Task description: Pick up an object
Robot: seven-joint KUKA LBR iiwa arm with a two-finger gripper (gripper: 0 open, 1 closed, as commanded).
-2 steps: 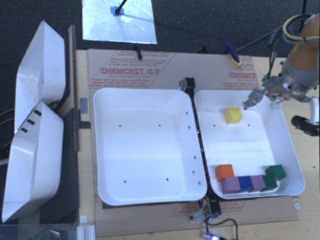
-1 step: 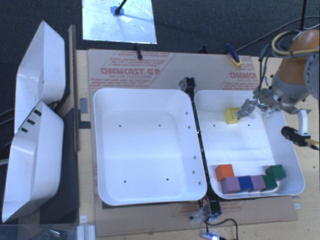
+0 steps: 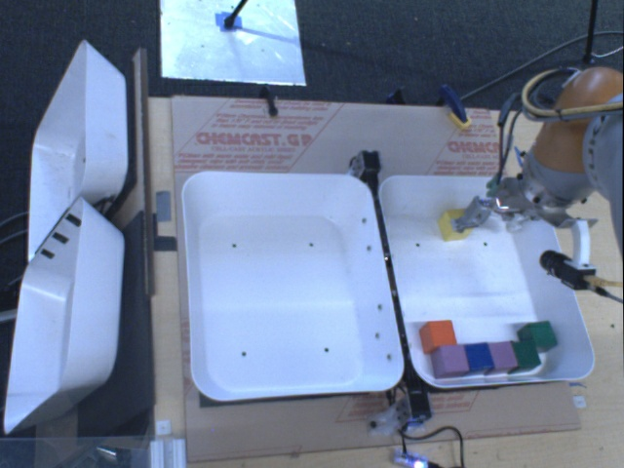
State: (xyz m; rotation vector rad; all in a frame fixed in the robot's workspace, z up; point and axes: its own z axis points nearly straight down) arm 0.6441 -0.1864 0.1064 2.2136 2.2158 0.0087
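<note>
Where fingers (image 3: 472, 214) meet yellow block (image 3: 451, 225), overlap hides contact, fingers' spread unclear, arm (image 3: 575, 135) cut off right.

Blocks (image 3: 485, 351) line the right bin's (image 3: 487, 286) near wall; another block (image 3: 450, 224) lies farther back.

gripper (image 3: 475, 214) beside yellow block (image 3: 450, 225) in right bin (image 3: 570, 305).

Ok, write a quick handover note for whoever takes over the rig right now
Gripper: low in the right bin, at the yellow block near the bin's far side; grip unconfirmed.
Other blocks: orange, purple, blue, pink and green, clustered along the near edge of that bin.
Done: nothing seen lifted.
Left: secure a block and raise it.
</note>
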